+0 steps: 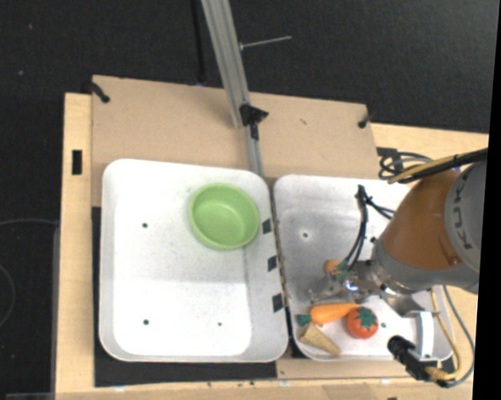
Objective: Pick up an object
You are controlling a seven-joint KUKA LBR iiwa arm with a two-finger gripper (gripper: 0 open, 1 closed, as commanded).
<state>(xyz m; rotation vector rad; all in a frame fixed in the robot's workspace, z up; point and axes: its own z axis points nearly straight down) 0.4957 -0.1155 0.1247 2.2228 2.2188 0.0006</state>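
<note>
We count two shallow white bins on the tabletop (pixel 73 225): a left bin (pixel 127 255) and a right bin (pixel 310 208). In the left bin we count one item, a green bowl (pixel 224 217). In the right bin we count three clearly separate items near the front edge: one orange carrot (pixel 332 312), one red tomato-like fruit (pixel 362 323), and one tan wedge-shaped piece (pixel 320 339). A further small orange-and-green object (pixel 335 266) lies partly hidden beneath the single grey-and-orange arm (pixel 428 229); we cannot tell its kind. One metal pole (pixel 227 52) crosses the upper part of the scene.
</note>
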